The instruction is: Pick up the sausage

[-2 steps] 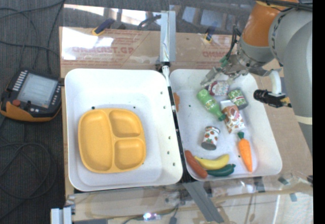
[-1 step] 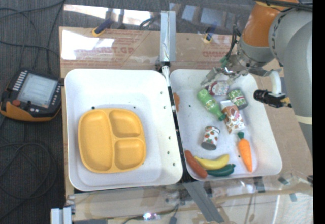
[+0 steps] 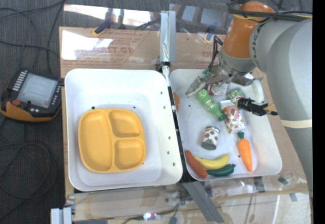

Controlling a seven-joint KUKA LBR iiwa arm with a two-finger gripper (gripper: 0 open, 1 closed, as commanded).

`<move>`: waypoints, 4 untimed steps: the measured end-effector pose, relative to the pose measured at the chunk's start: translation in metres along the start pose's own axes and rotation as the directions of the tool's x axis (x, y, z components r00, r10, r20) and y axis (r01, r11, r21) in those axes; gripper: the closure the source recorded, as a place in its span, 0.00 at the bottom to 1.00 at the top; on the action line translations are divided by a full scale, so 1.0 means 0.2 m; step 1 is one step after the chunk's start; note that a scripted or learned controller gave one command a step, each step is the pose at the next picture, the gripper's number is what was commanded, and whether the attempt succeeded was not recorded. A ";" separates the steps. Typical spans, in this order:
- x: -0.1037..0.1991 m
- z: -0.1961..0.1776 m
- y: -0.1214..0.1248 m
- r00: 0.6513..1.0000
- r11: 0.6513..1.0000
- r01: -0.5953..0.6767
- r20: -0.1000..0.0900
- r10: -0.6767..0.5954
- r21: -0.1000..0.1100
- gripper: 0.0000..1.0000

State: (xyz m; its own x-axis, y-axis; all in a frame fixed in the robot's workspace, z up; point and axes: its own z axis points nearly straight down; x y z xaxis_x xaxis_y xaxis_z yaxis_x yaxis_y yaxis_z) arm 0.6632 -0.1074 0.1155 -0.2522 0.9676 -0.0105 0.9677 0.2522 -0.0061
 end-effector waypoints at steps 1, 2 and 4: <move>0.00 -0.05 0.01 1.000 1.000 0.002 0.006 -0.002 -0.008 1.00; -0.34 0.13 -0.46 0.994 0.994 0.106 0.000 -0.106 -0.015 1.00; -0.35 -0.05 -0.97 0.991 0.991 0.132 -0.010 -0.132 -0.006 1.00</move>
State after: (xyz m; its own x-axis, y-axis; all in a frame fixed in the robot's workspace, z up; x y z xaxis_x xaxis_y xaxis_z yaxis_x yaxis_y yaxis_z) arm 0.4923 -0.2233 0.1269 -0.3775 0.9260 0.0001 0.9260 0.3775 -0.0018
